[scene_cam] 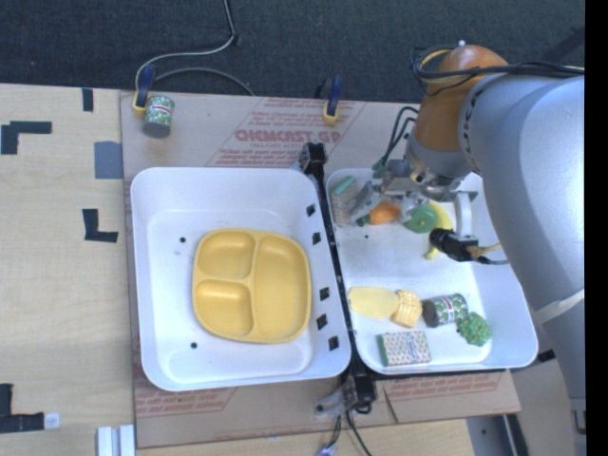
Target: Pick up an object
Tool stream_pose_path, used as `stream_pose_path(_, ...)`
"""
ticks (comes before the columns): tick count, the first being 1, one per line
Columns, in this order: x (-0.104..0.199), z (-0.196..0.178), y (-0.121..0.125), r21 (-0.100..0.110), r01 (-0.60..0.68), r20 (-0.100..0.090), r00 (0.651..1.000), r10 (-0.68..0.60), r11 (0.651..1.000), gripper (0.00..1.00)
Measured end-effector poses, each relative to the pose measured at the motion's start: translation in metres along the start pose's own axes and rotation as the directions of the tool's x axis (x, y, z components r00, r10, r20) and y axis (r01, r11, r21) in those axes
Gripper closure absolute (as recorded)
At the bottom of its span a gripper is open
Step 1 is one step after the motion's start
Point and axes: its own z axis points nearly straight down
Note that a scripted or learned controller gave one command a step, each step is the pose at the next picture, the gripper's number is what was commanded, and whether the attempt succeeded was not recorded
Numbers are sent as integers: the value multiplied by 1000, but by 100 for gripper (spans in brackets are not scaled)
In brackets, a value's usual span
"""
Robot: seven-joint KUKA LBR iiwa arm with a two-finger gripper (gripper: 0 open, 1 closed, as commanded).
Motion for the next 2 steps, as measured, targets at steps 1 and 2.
stream_pose_path(1, -2, 17, -35, -31, -5, 2, 1000, 5, 999, 0)
stream_pose_path(2, -5, 21, -161, -31, -7, 1, 1000, 7, 999, 0)
